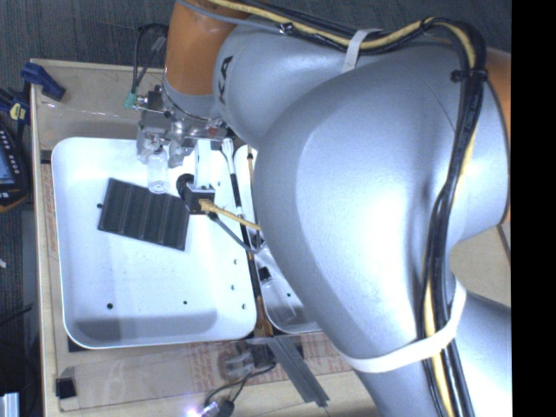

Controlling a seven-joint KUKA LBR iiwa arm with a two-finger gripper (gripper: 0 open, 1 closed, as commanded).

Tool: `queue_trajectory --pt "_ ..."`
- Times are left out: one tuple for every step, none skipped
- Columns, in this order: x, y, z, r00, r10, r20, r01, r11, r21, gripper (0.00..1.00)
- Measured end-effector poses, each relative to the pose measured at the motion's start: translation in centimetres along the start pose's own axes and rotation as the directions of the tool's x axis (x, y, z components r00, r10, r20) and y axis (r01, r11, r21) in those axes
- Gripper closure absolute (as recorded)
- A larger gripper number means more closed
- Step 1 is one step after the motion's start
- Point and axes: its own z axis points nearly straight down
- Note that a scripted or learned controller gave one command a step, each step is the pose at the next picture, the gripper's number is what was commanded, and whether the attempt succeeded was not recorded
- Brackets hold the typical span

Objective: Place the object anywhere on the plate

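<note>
My arm [365,189] fills the right of the view and hides nearly all of the right bin [287,321]; just a curved piece of its near rim shows under my elbow. My orange band [195,42] sits above the wrist at the far side of the left bin [87,324]. My fingers [160,170] hang over that bin's far part, and I cannot tell whether they are wide or narrow, or whether anything sits between them.

The slab [143,214], dark and ribbed, lies flat on the left bin's floor, towards its far left, skewed to the walls. My fingers are just beside its far edge, near the far right corner; I cannot tell if they touch it. Nothing lies on the slab.

Around the bins the pale wooden worktop [54,102] shows. A blue clamp [42,78] sits at its far left corner, and a dark device [9,168] pokes in from the left edge. A grey metal strip [300,372] lies slantwise at the near edge, below the gap between the bins.

Dark lettering on my arm below the band is cut off and turned; I cannot read it whole.
</note>
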Motion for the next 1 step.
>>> queue_trajectory --pt "2.25 -4.43 10.47 0.994 0.113 -0.001 -0.113 0.994 -0.005 1.00"
